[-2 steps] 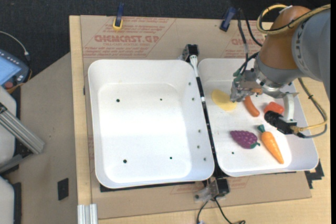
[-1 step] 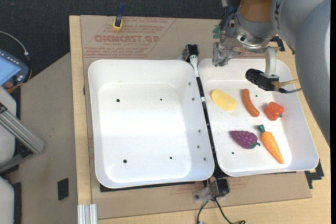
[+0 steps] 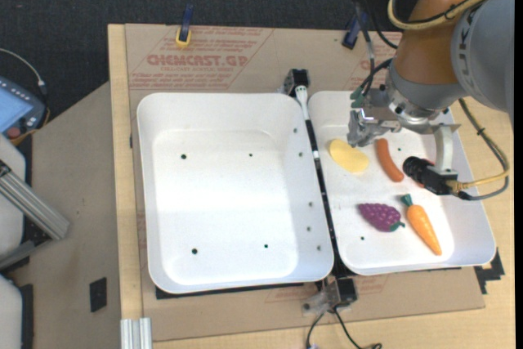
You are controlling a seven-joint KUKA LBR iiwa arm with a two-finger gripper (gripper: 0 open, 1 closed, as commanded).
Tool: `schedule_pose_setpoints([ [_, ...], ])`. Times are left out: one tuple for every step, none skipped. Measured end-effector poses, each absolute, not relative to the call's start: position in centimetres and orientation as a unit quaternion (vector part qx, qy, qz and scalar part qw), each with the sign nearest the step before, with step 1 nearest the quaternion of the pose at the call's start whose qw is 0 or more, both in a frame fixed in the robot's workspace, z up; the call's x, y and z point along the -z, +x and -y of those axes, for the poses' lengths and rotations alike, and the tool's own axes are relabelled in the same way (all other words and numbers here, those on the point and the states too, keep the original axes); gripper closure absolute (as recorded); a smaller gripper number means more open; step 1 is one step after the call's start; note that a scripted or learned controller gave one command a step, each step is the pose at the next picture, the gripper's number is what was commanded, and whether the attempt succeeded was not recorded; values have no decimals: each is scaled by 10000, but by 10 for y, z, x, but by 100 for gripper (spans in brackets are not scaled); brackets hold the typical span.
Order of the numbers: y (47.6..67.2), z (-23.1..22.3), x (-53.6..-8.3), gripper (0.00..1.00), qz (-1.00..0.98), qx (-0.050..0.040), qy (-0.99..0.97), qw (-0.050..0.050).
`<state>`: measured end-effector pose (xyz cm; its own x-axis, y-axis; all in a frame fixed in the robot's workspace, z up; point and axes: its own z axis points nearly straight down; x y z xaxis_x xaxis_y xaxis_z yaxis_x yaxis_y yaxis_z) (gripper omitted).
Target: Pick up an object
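My gripper [image 3: 365, 129] hangs over the back part of the right bin [image 3: 472, 248], just above and behind a pale yellow piece of toy food [image 3: 349, 157]. An orange-red toy sausage [image 3: 390, 160] lies right beside it, to the gripper's right. Nearer the front lie a purple bunch of grapes [image 3: 381, 216] and an orange carrot [image 3: 424, 228]. I see nothing lifted off the bin floor.
The left bin [image 3: 163, 200] stands beside the right one, with a black divider strip [image 3: 315, 159] between them. A black part with a yellow cable [image 3: 426, 175] hangs from the arm over the right bin. Both bins rest on a cardboard sheet [image 3: 212, 53].
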<state>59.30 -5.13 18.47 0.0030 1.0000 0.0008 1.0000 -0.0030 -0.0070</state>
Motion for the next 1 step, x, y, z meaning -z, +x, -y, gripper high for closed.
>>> schedule_pose_setpoints([
  [511, 54, -228, 100, 7060, -12, -7082, 27],
])
